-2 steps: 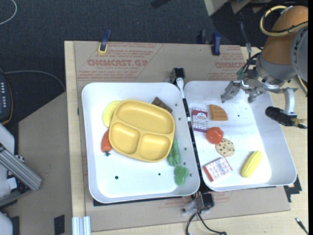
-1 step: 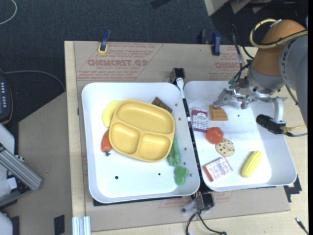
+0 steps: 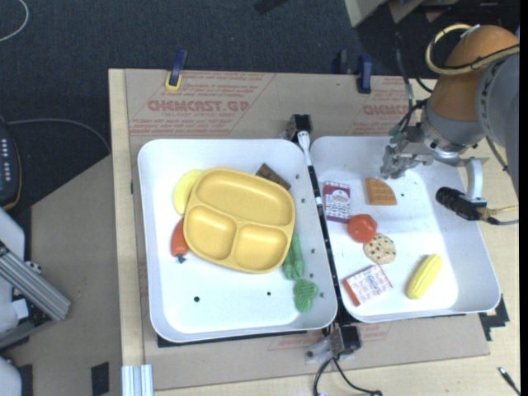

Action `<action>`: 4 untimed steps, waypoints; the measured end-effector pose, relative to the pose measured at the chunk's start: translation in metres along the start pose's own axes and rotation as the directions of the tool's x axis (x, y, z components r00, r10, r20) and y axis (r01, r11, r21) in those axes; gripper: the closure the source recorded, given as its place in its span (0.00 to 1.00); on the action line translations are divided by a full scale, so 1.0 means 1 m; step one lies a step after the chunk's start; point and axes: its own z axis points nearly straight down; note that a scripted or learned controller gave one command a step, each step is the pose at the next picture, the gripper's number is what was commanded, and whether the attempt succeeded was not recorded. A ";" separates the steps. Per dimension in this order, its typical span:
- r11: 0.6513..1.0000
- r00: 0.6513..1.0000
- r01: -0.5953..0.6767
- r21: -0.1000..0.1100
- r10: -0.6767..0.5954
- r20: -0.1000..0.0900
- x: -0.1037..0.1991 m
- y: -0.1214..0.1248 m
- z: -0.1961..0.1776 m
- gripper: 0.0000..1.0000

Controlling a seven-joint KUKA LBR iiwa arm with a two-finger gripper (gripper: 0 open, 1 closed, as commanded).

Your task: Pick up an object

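A yellow compartment tray [image 3: 239, 219] is seen in the left bin [image 3: 157, 246], tilted, its long axis running from upper left to lower right. To the left of the tray an orange-red piece [image 3: 178, 239] and a yellow piece [image 3: 185, 190] are tucked at its edge; at the tray's lower right, green leafy pieces [image 3: 299, 277] are laid.

"CHEMCAST GP" is printed in red on the cardboard covering the surface [image 3: 198, 106] behind the tray.

Right of the tray, in the right bin [image 3: 462, 254], are found a small red-labelled packet [image 3: 337, 201], a red tomato [image 3: 361, 228], a cookie [image 3: 379, 248], a red-and-white packet [image 3: 367, 284], an orange cracker [image 3: 380, 191] and a yellow corn cob [image 3: 424, 275], pointed up-right.

The gripper [image 3: 398, 162] is held just beside the cracker; whether it is spread cannot be told.
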 end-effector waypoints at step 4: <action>1.000 1.000 0.001 0.013 -0.001 -0.003 0.045 -0.037 -0.107 1.00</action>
